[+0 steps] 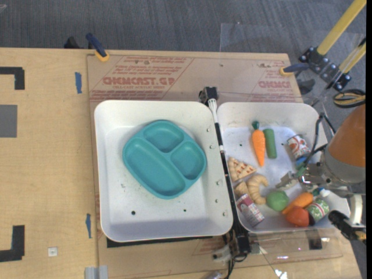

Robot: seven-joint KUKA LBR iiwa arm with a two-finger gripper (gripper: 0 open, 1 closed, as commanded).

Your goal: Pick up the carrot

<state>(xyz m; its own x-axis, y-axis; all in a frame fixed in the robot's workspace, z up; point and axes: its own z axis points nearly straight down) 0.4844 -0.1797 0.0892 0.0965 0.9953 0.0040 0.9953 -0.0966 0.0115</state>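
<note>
though the arm point(351, 150) reaches in at the frame's right edge, its gripper point(302, 178) is too blurred among the toys to tell how the jaws stand. the carrot point(258, 146) lies in the upper middle of the right bin point(232, 112), touching a green pickle point(270, 143) on its right. it looks a light, stiff, smooth plastic toy, likely slippery; best taken across its thick orange middle, below the green top.

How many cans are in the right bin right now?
2. One can lies near the right bin's right wall, beside the green cucumber. The other can lies at the front left, below the croissant. The arm may hide more.
</note>
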